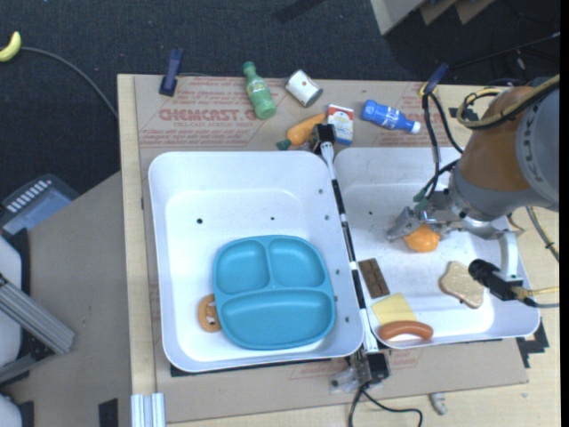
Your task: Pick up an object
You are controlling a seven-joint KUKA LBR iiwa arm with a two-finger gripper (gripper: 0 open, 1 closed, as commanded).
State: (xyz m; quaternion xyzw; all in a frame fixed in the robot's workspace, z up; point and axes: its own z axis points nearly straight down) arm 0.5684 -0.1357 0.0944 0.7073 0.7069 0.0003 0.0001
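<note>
My gripper (420,224) is low in the right bin (382,181), right over a small orange fruit (423,239) near the bin's middle and touching or nearly touching it. The fruit rests on the bin floor, its upper edge covered by the gripper. A bread slice (461,284) lies near the bin's front right. A brown bar (373,277), a yellow cheese wedge (392,310) and a red sausage (406,331) lie along the front left. The grey arm (507,163) with its orange band comes in from the right.
The left bin (178,194) holds a blue divided plate (274,290) with a pretzel (208,314) beside it. Behind the bins lie a green bottle (260,92), a white can (303,87), a blue bottle (389,116), a carrot (302,132) and a small carton (340,123).
</note>
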